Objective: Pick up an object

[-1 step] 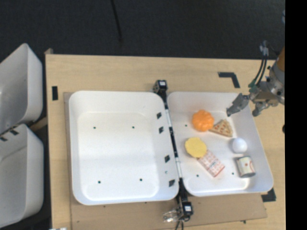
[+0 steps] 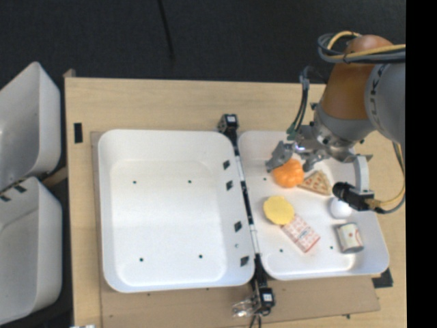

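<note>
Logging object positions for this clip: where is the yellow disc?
The yellow disc lies in the right bin, just below the orange and touching the patterned box.

Colours and patterns. Bench [image 2: 157, 104]: pale tan wood grain, against a black surround. Left bin [image 2: 164, 210] and right bin [image 2: 273, 145]: plain white, each floor marked by small dark dots; black clips along the shared edge. Arm [image 2: 379, 94]: grey, with an orange band [image 2: 348, 80] above the wrist; yellow and black cables beside it. Gripper [image 2: 292, 154]: grey metal. Round fruit-like object [image 2: 288, 174]: orange. Disc [image 2: 278, 210]: yellow. Wedge [image 2: 316, 183]: tan with reddish speckles. Flat packet [image 2: 301, 233]: white with a red-pink print. Small can [image 2: 349, 237]: grey-silver with a pale label. Ball [image 2: 339, 208]: white.
</note>
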Robot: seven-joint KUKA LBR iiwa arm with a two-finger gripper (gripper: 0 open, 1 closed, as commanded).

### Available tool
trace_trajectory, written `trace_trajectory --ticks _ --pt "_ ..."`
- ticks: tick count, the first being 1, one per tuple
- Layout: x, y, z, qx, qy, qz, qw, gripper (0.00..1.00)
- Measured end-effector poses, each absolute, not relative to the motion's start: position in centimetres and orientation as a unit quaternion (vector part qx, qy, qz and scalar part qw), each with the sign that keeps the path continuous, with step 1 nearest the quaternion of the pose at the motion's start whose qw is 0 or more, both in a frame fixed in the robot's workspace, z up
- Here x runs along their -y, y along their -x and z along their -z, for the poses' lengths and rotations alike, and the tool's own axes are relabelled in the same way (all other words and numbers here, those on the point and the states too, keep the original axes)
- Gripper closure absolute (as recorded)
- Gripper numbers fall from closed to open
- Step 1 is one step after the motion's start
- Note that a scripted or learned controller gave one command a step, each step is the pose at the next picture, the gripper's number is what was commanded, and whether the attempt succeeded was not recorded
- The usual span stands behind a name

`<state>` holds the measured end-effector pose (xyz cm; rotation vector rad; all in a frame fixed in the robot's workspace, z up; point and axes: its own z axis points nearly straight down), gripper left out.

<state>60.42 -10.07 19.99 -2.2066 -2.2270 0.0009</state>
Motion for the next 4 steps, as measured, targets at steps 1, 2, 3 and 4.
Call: trace_trajectory --ticks 1,2,3,4 --pt "7.0 -67.9 -20.1 0.709 0.705 0.0019 -0.002 0.00" --pt "13.3 -68.5 -9.4 0.705 0.709 -0.0052 0.004 0.00" --pt "7.3 -69.2 -20.9 0.710 0.705 0.0047 -0.004 0.00" --pt "7.8 -69.0 -21.2 0.709 0.705 0.0001 -0.003 1.00"
